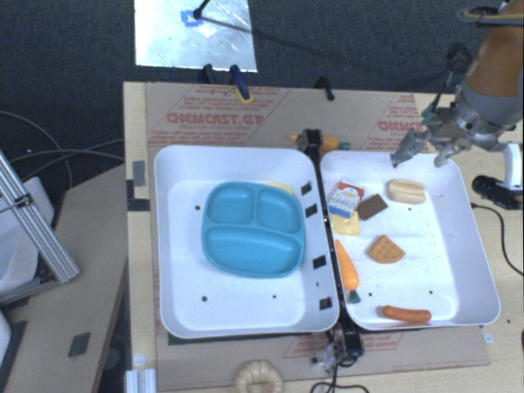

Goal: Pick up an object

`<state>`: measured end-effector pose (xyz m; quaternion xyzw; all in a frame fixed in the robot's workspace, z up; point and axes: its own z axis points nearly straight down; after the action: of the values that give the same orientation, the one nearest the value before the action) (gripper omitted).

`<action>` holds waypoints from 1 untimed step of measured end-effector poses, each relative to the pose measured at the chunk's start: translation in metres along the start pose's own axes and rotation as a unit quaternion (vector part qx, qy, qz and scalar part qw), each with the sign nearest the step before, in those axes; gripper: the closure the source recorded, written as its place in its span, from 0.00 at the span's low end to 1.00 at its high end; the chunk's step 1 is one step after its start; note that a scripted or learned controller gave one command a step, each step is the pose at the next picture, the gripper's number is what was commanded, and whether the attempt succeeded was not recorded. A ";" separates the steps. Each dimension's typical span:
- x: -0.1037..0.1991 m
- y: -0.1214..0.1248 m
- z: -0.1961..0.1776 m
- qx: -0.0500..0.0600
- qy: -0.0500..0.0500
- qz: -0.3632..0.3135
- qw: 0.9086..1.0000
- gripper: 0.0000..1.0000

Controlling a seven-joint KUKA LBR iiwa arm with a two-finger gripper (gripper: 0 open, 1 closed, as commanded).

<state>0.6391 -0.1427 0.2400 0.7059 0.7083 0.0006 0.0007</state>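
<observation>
The end effector [424, 151] hangs with fingers spread and nothing between them, above the far edge of the right bin [458, 252]. That bin contains a bun [406, 191], carton [345, 198], waffle [386, 250], carrot [348, 266] and sausage [406, 314]. The left bin [176, 236] holds a blue tray [253, 228]

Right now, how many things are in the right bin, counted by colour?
Orange: 3, carrot, sausage, waffle
Tan: 1, bun
Yellow: 1, cheese
Brown: 1, chocolate
Red and white: 1, carton
Total: 7
</observation>
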 end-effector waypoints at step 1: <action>0.004 -0.003 0.042 0.002 0.000 0.000 1.000 0.00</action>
<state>0.6363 -0.1390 0.1976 0.7062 0.7080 -0.0005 -0.0004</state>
